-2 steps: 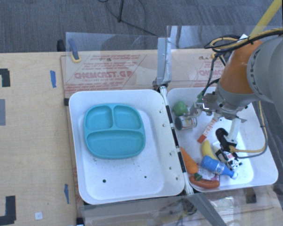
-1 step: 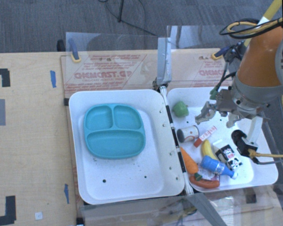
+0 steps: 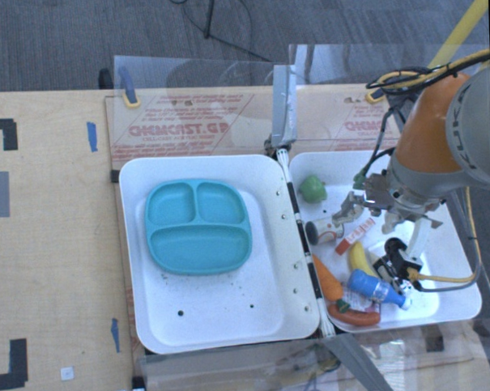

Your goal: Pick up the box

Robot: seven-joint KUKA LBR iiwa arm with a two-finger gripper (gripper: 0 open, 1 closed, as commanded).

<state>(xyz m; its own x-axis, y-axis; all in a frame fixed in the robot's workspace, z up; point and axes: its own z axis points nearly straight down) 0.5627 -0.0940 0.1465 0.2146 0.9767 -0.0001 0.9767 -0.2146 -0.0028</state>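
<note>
The box (image 3: 353, 234) is small, orange-red and white, and lies in the right bin (image 3: 456, 303) near its middle. Just below it lies a yellow banana (image 3: 359, 258). My gripper (image 3: 381, 213) hangs over the right bin, directly above and slightly right of the box, below the grey wrist and orange band. Its metal parts hide part of the bin floor to the right of the box. Nothing is visibly held.
In the right bin also lie a green ball (image 3: 313, 188), a carrot (image 3: 330, 281), a blue bottle (image 3: 370, 286) and a red pepper (image 3: 356, 316). The left bin (image 3: 153, 316) holds a teal divided plate (image 3: 198, 226). Cables hang by the arm on the right.
</note>
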